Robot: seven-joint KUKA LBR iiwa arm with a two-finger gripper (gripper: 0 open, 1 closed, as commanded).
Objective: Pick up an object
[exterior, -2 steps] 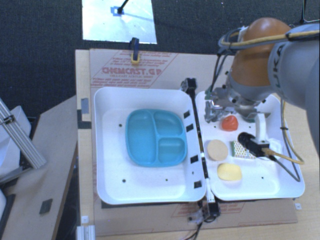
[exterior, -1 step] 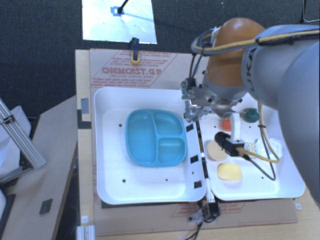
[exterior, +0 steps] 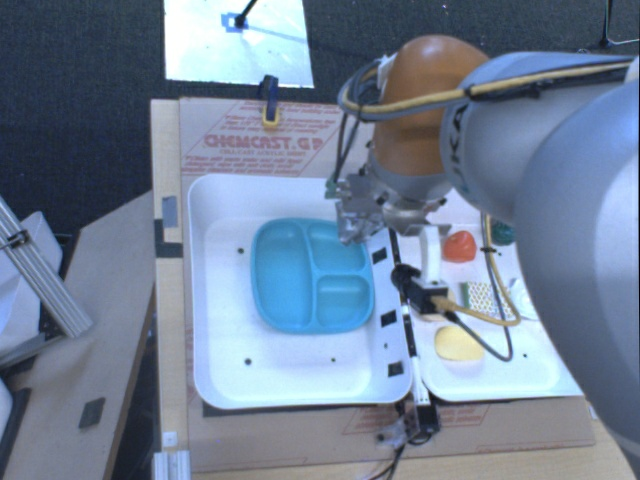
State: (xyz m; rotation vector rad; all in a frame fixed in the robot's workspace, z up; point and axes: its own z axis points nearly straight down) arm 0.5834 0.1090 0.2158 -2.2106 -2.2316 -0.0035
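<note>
on the counter's left white bin the blue divided tray lies flat, our gripper poised at its upper right rim, jaws' state we cannot tell, so next we judge a short descent onto that rim.

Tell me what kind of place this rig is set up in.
Most likely a robotics lab or test bench, not a home kitchen. A grey industrial arm with an orange band reaches over two shallow white plastic bins on printed cardboard sheeting, with loose cables, dark carpet and a blue divided plastic tray.
</note>
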